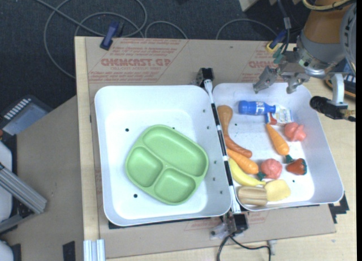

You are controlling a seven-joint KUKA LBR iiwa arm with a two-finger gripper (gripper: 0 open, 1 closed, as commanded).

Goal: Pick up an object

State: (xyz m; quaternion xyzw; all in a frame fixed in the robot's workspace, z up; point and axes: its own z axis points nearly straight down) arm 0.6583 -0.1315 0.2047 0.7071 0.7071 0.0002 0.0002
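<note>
My gripper hangs over the far edge of the right bin, open, with nothing between its two fingers. Just below it lies a blue bottle with a white label end. The right bin also holds a tan butternut-shaped piece, two orange carrots, a pink peach, a yellow banana, a strawberry and several other toy foods. The gripper touches none of them.
The left bin holds a green divided plate. A black clip joins the bins at the far end. Cables and a blue clamp lie on the dark floor beyond the bench.
</note>
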